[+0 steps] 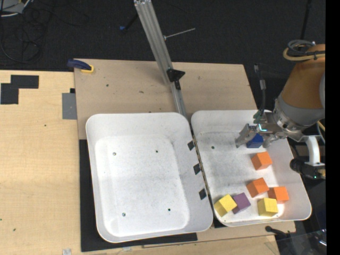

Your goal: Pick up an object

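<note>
We see the gripper point(254, 136) low in the right bin point(223, 126), fingers closed on a blue block point(256, 141). Just below it sits an orange cube point(261, 160). Further down are another orange cube point(257, 186), a third orange one point(279, 194), a purple cube point(240, 201), two yellow cubes point(225, 204) point(267, 206). Left bin point(106, 126) lies well off to the gripper's left

Blue block point(255, 140) at gripper point(249, 137) tip, far part of right bin point(223, 126). Three orange blocks, two yellow, one purple block point(241, 201) cluster near right.
</note>
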